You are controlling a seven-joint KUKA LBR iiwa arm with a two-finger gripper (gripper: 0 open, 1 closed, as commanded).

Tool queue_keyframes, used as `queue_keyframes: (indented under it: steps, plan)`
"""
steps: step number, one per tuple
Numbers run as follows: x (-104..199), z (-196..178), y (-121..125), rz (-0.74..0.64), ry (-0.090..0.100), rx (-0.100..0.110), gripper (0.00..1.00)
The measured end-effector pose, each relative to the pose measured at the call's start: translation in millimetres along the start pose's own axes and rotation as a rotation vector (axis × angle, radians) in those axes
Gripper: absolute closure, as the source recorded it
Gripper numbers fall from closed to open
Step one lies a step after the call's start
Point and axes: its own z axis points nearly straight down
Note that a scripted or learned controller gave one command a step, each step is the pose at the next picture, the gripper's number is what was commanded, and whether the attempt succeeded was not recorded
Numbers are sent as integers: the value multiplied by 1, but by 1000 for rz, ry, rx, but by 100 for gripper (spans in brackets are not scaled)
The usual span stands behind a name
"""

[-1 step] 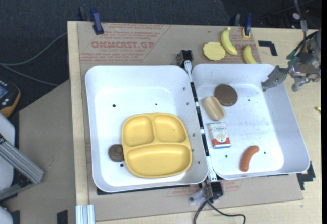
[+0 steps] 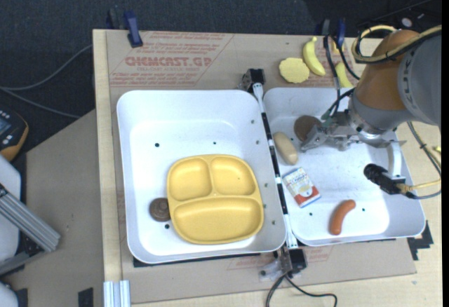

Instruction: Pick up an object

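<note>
Two shallow white bins are seen side by side on a brown bench: the left bin (image 2: pixel 140 158) and the right bin (image 2: pixel 393 218). In the left bin a yellow divided tray (image 2: pixel 212 198) is laid slightly aslant toward the near side, and a small brown round object (image 2: pixel 160 209) is found touching its left edge. The grey arm with its orange band (image 2: pixel 382 85) is extended in from the right over the far part of the right bin, and the gripper (image 2: pixel 313 139) is lowered toward the bin's far left corner. A brown rounded object (image 2: pixel 304 127) is seen right at the gripper's tip, but whether it is clasped between the fingers or merely lying beside them cannot be told, since the tip is small and partly hidden by the metal of the wrist. A pale tan oval piece (image 2: pixel 285 148) is placed just beside the gripper, against the wall between the bins. Nearer the camera, a small white and red carton (image 2: pixel 302 186) is laid close to the same wall, and an orange sausage (image 2: pixel 342 216) is set near the front of the right bin, apart from the carton. Beyond the right bin, on the bench, a yellow round piece (image 2: pixel 294 70) and a banana (image 2: pixel 313 57) are laid next to each other.
</note>
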Motion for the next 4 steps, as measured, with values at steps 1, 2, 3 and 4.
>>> queue_keyframes:
  steps: [1,2,3,4]
  plan:
    - [36,-8,66,-3,-2,-12,0]
    - [48,-8,59,1,-2,-4,0]
    - [43,-8,69,2,-3,-9,0]
    - [37,-7,30,5,-1,-1,0]
